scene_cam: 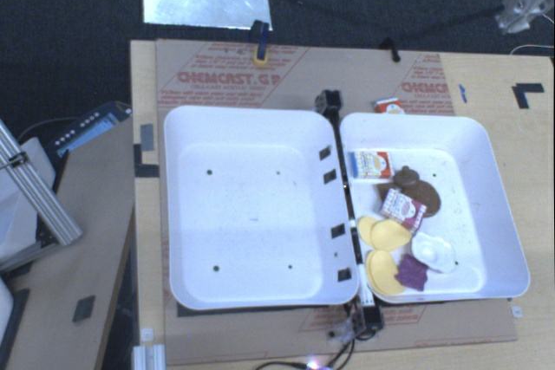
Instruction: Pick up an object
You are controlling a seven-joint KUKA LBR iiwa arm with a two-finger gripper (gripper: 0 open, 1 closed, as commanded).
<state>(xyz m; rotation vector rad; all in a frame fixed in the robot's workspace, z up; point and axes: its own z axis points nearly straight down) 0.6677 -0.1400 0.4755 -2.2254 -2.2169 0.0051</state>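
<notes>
Nearest the camera, at the front-left corner of the right bin (506,217): a purple scrap (412,273) lying against a round yellow piece (380,269), with a white lump (433,253) just beside them. Tight there, hemmed in by the front wall and the divider between the bins.

Next back: a second yellow piece (385,233), then a small red-and-white box (402,208) tilted on top of the heap, touching a brown lump (418,189) behind it. Long axis of that box running on a slant, from near the divider toward the front right.

Farther again: a flat carton (371,164) with a red label, lying a little apart from the heap, long side roughly across the bin (probably the cleanest target, since nothing leans on it). Close to the divider on its left, though, so little room on that side. Bare white floor along the whole right half of the bin, good for coming in from the arm's side.

Left bin (251,212) alongside, not needed for this step.

Beyond the bin's back rim, on the counter (225,74): another small box (389,106).

Farthest, at the upper right: the hand (523,6), high and well apart from everything, open or closed impossible to tell at this size. All candidates lying toward the camera and to the left from it; a long reach in and down yet to come.
</notes>
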